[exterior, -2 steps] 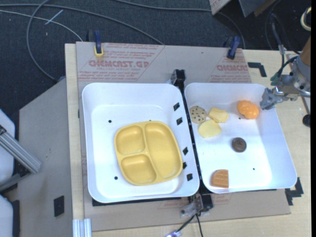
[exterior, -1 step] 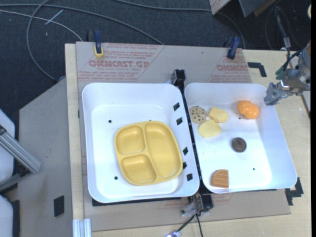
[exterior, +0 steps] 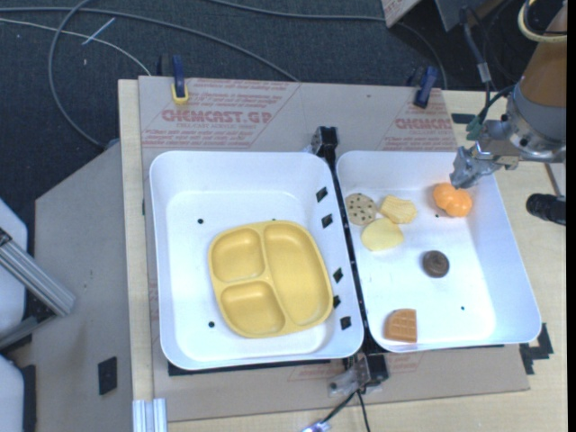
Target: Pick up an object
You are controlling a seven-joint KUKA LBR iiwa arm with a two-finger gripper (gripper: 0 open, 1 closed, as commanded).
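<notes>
I count one round orange fruit [exterior: 453,199] just below my pincer [exterior: 466,175]; whether the pincer grips, I cannot tell.

Red print reading "CHEMCAST GP" stands on the brown protective sheet [exterior: 225,111] at eleven o'clock. A second red print at one o'clock on that sheet is partly readable as "CHEMCAST".

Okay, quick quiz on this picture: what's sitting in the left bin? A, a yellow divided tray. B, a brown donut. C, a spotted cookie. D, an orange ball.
A: the yellow tray, with three compartments, lies in the left bin; the orange ball, brown donut and spotted cookie all lie in the right bin.
</notes>
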